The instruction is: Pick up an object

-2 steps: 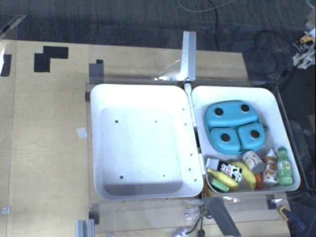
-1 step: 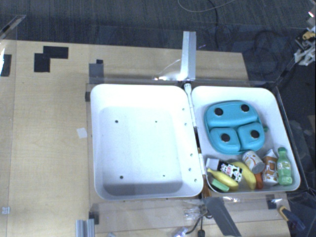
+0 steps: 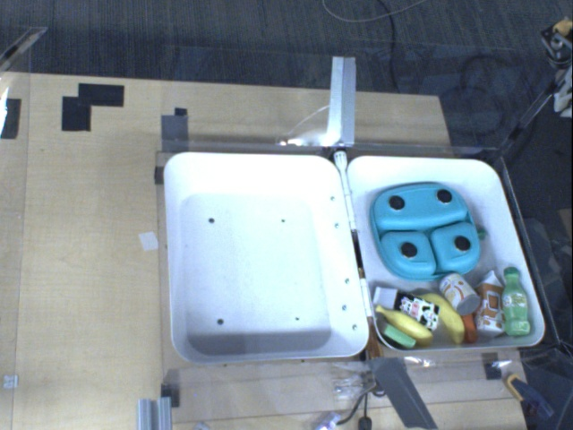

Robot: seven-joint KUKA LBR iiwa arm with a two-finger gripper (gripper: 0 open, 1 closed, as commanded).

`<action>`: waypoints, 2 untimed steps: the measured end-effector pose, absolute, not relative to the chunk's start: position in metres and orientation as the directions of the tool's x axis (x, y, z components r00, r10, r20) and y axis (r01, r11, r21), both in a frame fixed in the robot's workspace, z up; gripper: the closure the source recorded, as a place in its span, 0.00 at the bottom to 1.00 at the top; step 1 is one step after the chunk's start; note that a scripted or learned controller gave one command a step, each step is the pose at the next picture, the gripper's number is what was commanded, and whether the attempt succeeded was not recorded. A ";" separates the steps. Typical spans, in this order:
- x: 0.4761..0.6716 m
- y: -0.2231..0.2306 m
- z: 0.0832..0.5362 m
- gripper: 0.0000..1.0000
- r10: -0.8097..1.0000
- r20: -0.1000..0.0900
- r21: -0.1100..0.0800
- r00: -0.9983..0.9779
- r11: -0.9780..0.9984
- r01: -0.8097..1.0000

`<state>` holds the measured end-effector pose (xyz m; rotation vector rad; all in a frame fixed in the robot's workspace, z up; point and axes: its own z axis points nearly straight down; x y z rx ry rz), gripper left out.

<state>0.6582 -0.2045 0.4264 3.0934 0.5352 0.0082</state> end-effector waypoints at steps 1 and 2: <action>0.660 -0.202 0.438 1.00 0.345 0.008 0.006 0.939 -0.939 0.345; 0.663 -0.203 0.432 1.00 0.265 0.005 0.002 0.964 -0.964 0.265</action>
